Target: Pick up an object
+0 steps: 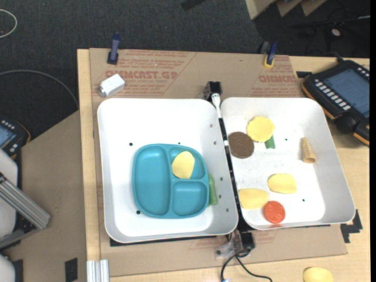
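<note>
Evidently the pick has hardly begun: every candidate lies untouched in the two shallow white bins. The left white plastic bin (111, 157) holds a teal sectioned plastic tray (154, 184) with a pale yellow rounded piece (183, 165) in its upper right compartment. The right white plastic bin (314, 175) carries a flat brown disc (240, 144), a yellow round piece (259, 128) just beside it, a tan cone (308, 150), two yellow lumps (282, 183) and a red-orange round piece (274, 211). How the jaws stand cannot be told. Choosing, reaching, closing and lifting all remain.
</note>
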